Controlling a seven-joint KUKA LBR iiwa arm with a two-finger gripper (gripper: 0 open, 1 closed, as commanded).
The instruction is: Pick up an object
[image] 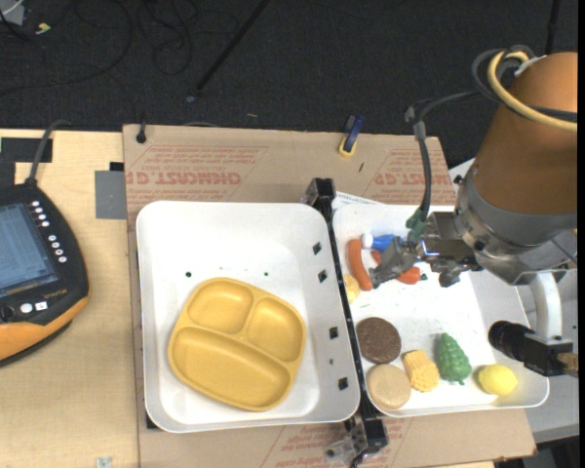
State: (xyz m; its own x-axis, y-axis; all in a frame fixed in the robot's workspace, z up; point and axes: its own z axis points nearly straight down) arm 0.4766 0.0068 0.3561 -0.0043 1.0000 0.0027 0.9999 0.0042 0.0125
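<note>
Overhead, two white bins sit side by side on the bench: left bin (pixel 166 232) and right bin (pixel 468 310).

Count, left bin: one yellow divided plate (pixel 237 341), three compartments, lying flat toward the near side.

Count, right bin: one orange-red sausage-shaped piece (pixel 358 263) near the dividing edge; one small blue-and-white item (pixel 374 242) just beside it; one brown round disc (pixel 378 339); one tan round disc (pixel 389 385) touching the near wall; one yellow corn piece (pixel 421 370); one green bumpy piece (pixel 453 358); one yellow lemon-like piece (pixel 497 379) in the near right corner.

Arm enters from the right, orange band above the grey wrist. Gripper (pixel 402 261) is low over the far part of the right bin, just right of the sausage piece. A small orange-red bit (pixel 408 275) lies at the fingertips; whether the fingers are spread or closed on it, cannot tell.

Surface: bins rest on a printed cardboard sheet (pixel 234 169) over a light wood benchtop (pixel 58 398). One orange-and-grey teach pendant (pixel 19 271) lies left. Beyond the bench, dark floor with cables (pixel 127 27).
</note>
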